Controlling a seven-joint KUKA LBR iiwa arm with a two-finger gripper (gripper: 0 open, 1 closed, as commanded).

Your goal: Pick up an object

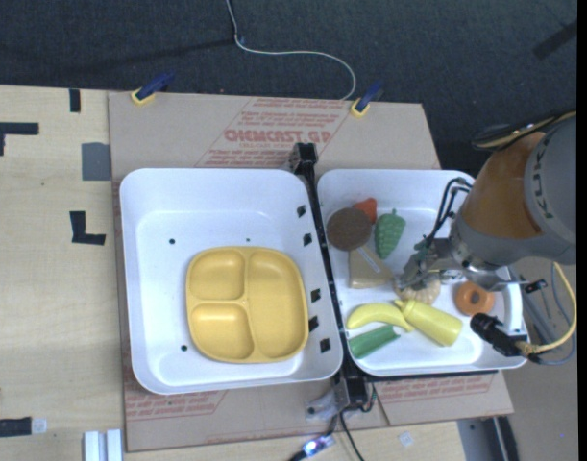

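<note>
Down at the right of the frame we find the gripper [420,275] low inside the right bin [408,181], amid a crowd of toy food. Whether its fingers are parted or closed we cannot tell; they blur into the clutter. Any of these could be our object: the yellow corn [435,322] just below the gripper, the banana [368,315], the green cucumber [374,339], the green pepper [389,233], the brown disc [348,228], the orange ring [474,299]. We judge crowding the main risk: pieces lie touching, so closing could catch two at once or nudge the target aside, and rounded plastic may squirt free. At centre left, the left bin [139,200] holds a yellow divided plate [247,303]. Red lettering on the cardboard [178,133] at upper centre is too blurred for us to read.
</note>
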